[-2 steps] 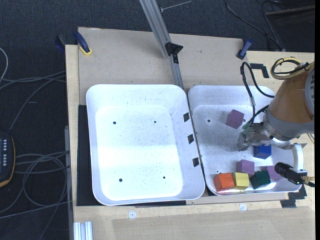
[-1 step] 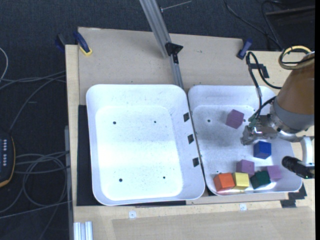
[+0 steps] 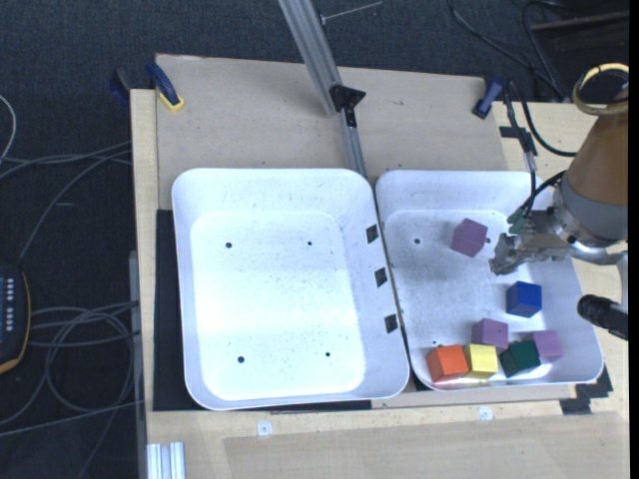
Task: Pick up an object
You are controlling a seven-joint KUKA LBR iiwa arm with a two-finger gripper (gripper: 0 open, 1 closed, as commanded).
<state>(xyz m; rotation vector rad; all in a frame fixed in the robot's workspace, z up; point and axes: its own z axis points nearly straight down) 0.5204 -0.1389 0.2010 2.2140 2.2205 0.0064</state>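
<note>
My gripper (image 3: 506, 257) hangs over the right bin (image 3: 429, 297), near its right side. A purple cube (image 3: 468, 237) lies just up and left of the fingertips, apart from them. A blue cube (image 3: 523, 298) sits below the gripper. Along the bin's front edge lie an orange cube (image 3: 448, 362), a yellow cube (image 3: 482, 359), a green cube (image 3: 519, 358) and two more purple cubes (image 3: 490, 331), (image 3: 546, 343). I see no object between the fingers.
The left bin (image 3: 270, 287) stands beside the right one, with small black clips on the shared wall. A slanted metal pole (image 3: 319, 58) crosses the back of the bench. Blue clamps sit at the bench's back corners.
</note>
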